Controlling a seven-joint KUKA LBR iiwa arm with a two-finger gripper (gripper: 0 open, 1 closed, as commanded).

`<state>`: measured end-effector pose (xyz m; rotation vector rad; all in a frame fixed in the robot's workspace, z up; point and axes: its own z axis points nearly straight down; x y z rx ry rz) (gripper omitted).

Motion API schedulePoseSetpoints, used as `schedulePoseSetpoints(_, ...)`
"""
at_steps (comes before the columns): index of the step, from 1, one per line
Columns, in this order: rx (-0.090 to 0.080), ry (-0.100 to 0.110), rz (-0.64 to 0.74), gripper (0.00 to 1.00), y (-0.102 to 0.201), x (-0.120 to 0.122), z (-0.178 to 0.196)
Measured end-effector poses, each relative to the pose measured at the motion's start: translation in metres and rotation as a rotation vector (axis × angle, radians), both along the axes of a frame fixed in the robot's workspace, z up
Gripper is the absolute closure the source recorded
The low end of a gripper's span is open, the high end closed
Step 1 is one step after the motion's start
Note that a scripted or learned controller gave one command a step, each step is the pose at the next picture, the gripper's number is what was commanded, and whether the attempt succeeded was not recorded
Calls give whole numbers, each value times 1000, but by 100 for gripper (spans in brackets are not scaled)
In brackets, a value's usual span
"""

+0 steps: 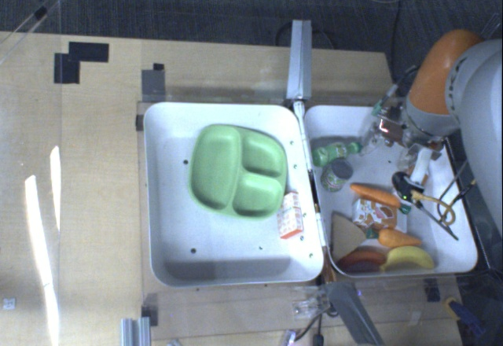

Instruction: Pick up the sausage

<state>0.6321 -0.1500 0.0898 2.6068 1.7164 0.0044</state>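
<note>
At the right bin's [465,246] six o'clock the sausage [361,259] lies unpicked; the gripper [391,130] hangs at twelve o'clock, clenched or released I cannot tell.

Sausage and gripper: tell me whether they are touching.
Apart. The camera view shows the gripper over the far end of the right bin and the sausage at its near end, with a carrot between them.

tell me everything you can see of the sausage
The sausage is a short, rounded, dark reddish-brown piece with a smooth, plastic-like look. It lies flat on its side along the near wall of the right bin. Its right end meets the yellow banana beside it.
</note>
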Motion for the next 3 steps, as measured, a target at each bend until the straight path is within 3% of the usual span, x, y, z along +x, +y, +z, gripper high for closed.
schedulePoseSetpoints(1, 9, 3, -4, 0, -5, -61, 0)
schedulePoseSetpoints(2, 16, 12, -68, 0, -15, -73, 107)
schedulePoseSetpoints(3, 17, 13, -69, 0, 33, -94, 13)
